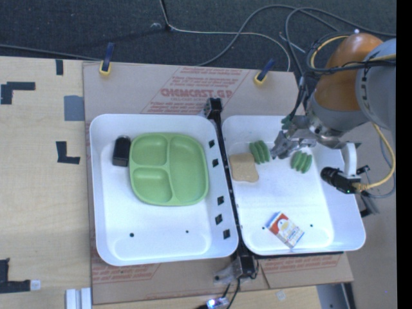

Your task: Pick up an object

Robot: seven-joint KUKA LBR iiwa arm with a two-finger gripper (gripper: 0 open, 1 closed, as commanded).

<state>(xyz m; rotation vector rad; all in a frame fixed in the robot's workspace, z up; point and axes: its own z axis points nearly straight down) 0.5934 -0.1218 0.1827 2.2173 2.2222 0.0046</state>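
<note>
Wooden surface [38, 192] carries two white bins side by side. Gripper [291, 145] low in right bin [335, 230], near its far edge, between two green pieces [259, 151]; fingers' spread: cannot tell. Nothing seen held; pick judged not yet done. Right bin count: two green pieces, one tan block [244, 168], one small packet [284, 229]. Left bin [161, 240]: one green tray [169, 168], one black item [121, 151].

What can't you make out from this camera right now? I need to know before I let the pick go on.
- Gripper: small and blurred under the wrist; whether it grips anything is unclear.
- Green pieces and: the gripper sits between them, hiding any link; one thing or two is unclear.
- Small packet: print too small to read.
- Black item beside the green plate: too dark to identify.
</note>
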